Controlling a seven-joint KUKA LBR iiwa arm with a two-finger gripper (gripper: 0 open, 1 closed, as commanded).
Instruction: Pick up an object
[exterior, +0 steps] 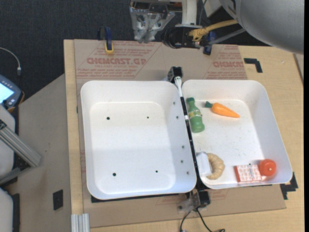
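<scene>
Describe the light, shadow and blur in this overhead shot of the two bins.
Camera view: even, bright light; the left bin has a soft shadow across its lower floor, and white plastic near the carrot looks slightly washed out. The arm at top right is a large, blurred grey mass close to the lens. The gripper up top looks soft, the carrot and green bottle sharper.

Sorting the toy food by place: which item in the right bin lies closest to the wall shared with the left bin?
The green bottle, lying right along that dividing wall. The carrot and tomato sit farther right.
</scene>
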